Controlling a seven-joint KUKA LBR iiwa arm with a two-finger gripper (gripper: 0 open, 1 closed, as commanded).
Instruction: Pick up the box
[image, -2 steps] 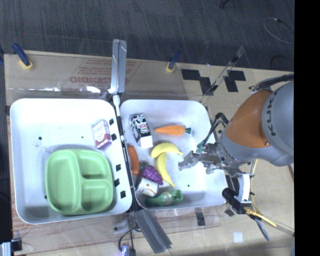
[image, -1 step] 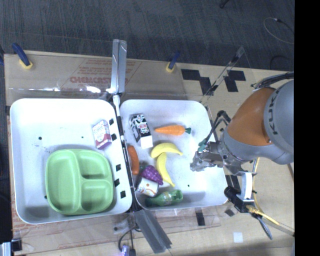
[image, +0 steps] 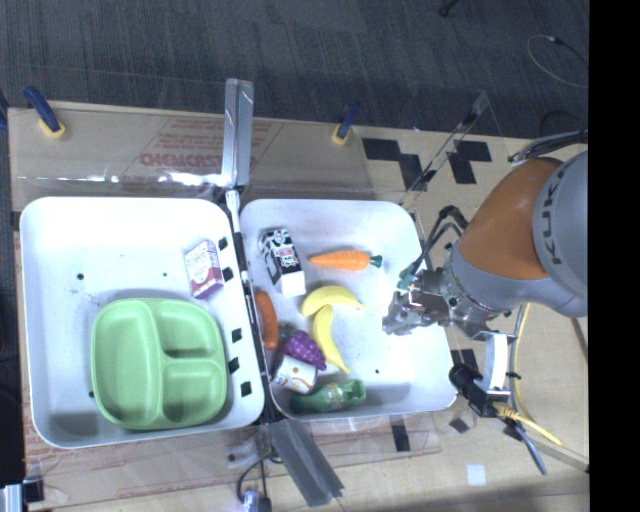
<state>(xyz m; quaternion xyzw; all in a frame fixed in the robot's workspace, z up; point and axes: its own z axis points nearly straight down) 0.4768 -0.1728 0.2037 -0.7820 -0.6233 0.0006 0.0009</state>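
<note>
Here, far left of the gripper, a small red-and-white cardboard box (image: 203, 268) lies in the left white bin (image: 60, 230), just above a green divided plastic plate (image: 158, 361). The metal two-finger gripper (image: 405, 310) hangs over the right bin's (image: 400, 215) right side; its grip cannot be told.

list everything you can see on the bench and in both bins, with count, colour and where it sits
box: 1, red and white, left bin, above the tray
tray: 1, green, three compartments, left bin
carton: 1, black and white, right bin, upper left
carrot: 1, orange, right bin, top
bananas: 2, yellow, right bin, middle
grapes: 1 bunch, purple, left of bananas
green vegetable: 1, right bin, bottom
clamps: 2, blue, bench back edge
gripper: 1, grey, over right bin's right side
</note>
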